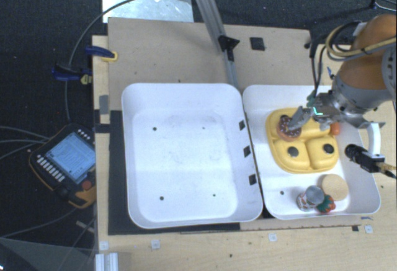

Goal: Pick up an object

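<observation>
The gripper (pixel 302 118) hangs over the yellow tray (pixel 304 142) in the right bin (pixel 260 139) — small toys (pixel 315 199) near its front edge.

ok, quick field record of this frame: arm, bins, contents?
arm: reaches in from the right, gripper low over the right bin
under gripper: yellow tray with a brown ring-shaped item on its upper left
right bin, front: tan round piece, small mixed-colour item
left bin: white, beside right bin
grasp: not confirmed
</observation>
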Available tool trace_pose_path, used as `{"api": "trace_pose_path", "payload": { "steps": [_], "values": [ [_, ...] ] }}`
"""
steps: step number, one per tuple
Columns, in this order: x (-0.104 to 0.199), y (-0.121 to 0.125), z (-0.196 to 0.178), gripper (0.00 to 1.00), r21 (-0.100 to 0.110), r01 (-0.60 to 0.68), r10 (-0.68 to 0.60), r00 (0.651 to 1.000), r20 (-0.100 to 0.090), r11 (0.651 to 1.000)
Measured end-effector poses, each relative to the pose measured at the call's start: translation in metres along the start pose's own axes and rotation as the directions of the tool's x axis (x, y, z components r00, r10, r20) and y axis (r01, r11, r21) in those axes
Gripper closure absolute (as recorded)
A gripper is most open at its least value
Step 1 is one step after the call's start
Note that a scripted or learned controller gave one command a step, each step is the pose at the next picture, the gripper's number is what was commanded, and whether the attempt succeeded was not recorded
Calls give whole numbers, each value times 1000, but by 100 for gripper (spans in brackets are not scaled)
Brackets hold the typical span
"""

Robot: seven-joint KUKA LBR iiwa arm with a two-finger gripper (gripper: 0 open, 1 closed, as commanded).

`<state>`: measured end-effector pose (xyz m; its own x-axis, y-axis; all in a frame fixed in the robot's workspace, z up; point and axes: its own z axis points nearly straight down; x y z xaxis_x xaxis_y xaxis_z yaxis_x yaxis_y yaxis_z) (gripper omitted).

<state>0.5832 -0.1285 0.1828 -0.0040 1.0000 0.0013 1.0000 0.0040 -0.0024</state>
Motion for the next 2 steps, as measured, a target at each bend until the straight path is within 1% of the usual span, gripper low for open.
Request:
{"api": "trace_pose_path", "payload": {
  "steps": [1,2],
  "values": [
    [0,1,-2,0,-4,1,-1,1000,1,1000],
    [-5,1,60,0,0,-2,2,1000,1,1000]
  ]
}}
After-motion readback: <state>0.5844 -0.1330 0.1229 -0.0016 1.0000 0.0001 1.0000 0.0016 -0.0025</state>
